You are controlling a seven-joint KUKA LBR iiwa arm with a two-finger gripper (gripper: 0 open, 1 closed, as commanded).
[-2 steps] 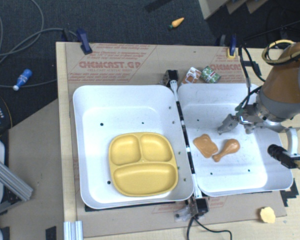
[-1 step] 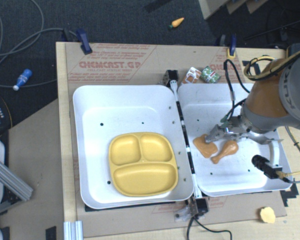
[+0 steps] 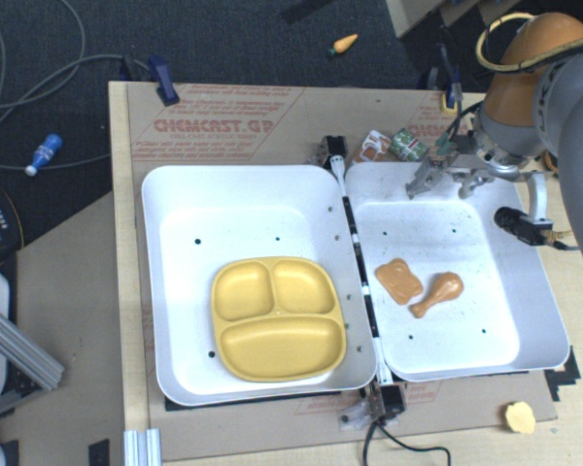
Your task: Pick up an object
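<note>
- The task's thing, a toy chicken drumstick (image 3: 437, 293), lies in the right bin (image 3: 525, 328), roughly at the middle of its floor; it is tan-orange, with a rounded meaty end toward the bin's right wall and a thin bone end pointing to the near edge.
- Just beside it, touching or almost touching on its left, lies a flat tan-brown piece (image 3: 398, 281) with an irregular outline.
- The gripper (image 3: 445, 178) hangs over the far edge of the right bin, well apart from the drumstick; its fingers stand spread apart with nothing between them.
- The left bin (image 3: 175, 212) carries a yellow divided plate (image 3: 275, 318) with three compartments, set toward its near edge.
- A small yellow lump (image 3: 519, 416) sits on the bench near the right bin's near right corner.
</note>
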